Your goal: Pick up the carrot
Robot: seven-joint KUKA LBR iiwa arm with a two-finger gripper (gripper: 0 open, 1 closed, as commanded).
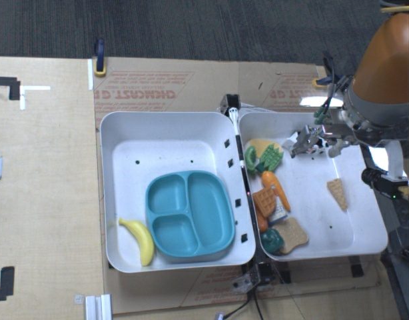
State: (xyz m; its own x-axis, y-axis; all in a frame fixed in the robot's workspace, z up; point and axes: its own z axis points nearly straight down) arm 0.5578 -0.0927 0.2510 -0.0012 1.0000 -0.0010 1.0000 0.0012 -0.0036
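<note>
The carrot (276, 189) is a slim orange stick, lying at a slant in the right bin (364, 242), its upper end near the leafy green piece (270, 157) and its lower end running down beside a small packet (278, 212). It lies along the bin's left side, touching the orange waffle-like square (264, 201) on its left.

Counted in the right bin: one carrot, one leafy green piece resting on one pale yellow round (260, 145), one smaller green bit (250, 157) against the left wall, one orange square, one small packet, one slice of toast (294, 234), one dark green piece (272, 241) touching the toast, and one tan wedge (338, 193) lying alone well to the right of the carrot.

Counted in the left bin (124, 145): one teal plate (190, 213) with three compartments and one banana (140, 239) just beside the plate's lower left edge.

There are two bins, set side by side on the bench (44, 179).

The gripper (311, 142) hangs over the upper part of the right bin, above and to the right of the leafy piece and apart from the carrot. Its metal parts are a small jumble here, so how far it is spread cannot be told, and nothing can be seen in its hold.
</note>
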